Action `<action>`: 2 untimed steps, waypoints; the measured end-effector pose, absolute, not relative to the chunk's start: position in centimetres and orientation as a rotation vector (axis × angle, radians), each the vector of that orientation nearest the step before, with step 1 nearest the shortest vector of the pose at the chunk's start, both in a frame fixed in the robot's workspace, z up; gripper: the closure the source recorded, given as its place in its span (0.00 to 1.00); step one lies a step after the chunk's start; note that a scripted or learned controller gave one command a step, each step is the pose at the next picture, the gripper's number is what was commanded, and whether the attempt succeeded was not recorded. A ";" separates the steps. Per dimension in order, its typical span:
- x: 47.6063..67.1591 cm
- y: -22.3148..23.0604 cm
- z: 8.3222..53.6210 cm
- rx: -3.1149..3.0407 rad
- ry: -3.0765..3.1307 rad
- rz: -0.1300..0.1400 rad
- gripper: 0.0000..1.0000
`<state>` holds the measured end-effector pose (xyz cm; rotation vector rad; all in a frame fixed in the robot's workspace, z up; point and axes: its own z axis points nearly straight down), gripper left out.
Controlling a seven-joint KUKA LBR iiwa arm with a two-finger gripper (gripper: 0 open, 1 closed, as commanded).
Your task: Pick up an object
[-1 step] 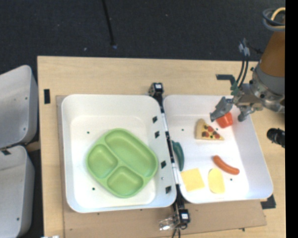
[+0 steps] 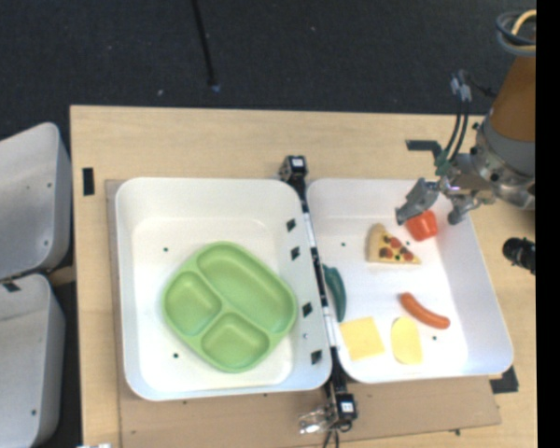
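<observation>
My gripper (image 2: 435,213) hangs over the far right part of the right bin (image 2: 471,278), its two grey fingers spread open. A small red object (image 2: 424,225) lies right at the tip of the left finger (image 2: 413,203), not clearly between the two. A pizza slice (image 2: 392,247) lies just to the left of it. Nearer the front lie a red sausage (image 2: 424,311), a yellow square slice (image 2: 362,338) and a yellow oval piece (image 2: 406,341). A dark green item (image 2: 334,290) lies against the bin's left wall.
The left bin (image 2: 140,250) holds a green divided plate (image 2: 229,304). A ridge with black clips (image 2: 308,269) separates the two bins. The arm's orange band (image 2: 515,101) stands at the right edge.
</observation>
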<state>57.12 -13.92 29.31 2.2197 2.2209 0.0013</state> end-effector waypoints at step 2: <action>56.4 -14.4 18.2 2.224 2.222 -0.005 0.00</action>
